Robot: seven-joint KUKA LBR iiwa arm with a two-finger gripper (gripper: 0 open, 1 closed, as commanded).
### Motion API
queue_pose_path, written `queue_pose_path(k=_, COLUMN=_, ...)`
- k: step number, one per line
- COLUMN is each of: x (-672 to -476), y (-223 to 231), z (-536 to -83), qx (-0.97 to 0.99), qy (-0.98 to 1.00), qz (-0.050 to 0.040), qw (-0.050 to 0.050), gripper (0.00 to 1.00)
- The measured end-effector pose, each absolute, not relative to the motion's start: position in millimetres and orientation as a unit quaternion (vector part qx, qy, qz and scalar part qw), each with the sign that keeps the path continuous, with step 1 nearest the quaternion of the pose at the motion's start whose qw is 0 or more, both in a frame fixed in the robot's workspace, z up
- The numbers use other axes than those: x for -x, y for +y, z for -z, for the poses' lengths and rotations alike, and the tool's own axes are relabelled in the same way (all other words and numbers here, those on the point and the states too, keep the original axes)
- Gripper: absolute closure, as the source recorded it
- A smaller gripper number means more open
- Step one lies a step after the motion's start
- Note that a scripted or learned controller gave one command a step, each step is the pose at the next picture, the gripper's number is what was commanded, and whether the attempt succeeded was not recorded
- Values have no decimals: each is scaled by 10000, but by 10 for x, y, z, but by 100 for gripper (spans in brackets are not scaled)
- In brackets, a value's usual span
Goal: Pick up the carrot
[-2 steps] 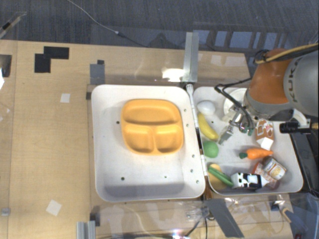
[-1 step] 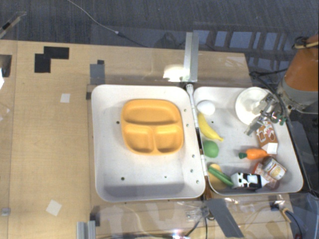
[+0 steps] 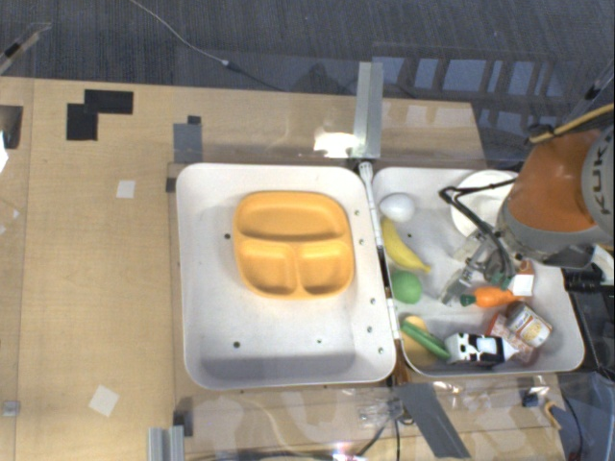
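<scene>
Very little can be read here. On the grey arm [image 3: 598, 195], at the right edge of the view above the right bin [image 3: 574, 353], part of a maker's mark shows in dark letters: "KU" is legible, and the rest is cut off by the edge of the picture. A small packet [image 3: 528, 327] with a printed label lies near the right bin's front right corner, but its print is too small and blurred to make out. A black-and-white patterned item [image 3: 475, 348] just beside it, by the front wall of that bin, carries no legible words. The surface [image 3: 86, 286] bears black patches and pale square stickers, none lettered.
</scene>
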State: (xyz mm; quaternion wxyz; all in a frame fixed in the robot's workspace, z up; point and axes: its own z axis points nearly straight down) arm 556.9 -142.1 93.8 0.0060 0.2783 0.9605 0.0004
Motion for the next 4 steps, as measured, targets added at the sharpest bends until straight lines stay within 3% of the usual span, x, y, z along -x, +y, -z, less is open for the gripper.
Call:
queue_pose_path(k=1, x=-5160, y=-1297, z=-917, qx=-2508, qy=9680, qz=-4, qw=118, gripper=0)
queue_pose_path(k=2, x=-5220, y=-1300, z=-1061, qx=-2486, qy=9683, qz=-5, qw=224, gripper=100)
queue_pose_path(k=3, x=-5280, y=-610, z=-1889, qx=-1995, qy=9799, qz=-22, qw=74, gripper=100)
queue_pose_path(k=4, x=-4857, y=-1145, z=-1175, qx=-2066, qy=9784, qz=6, qw=-5, gripper=100)
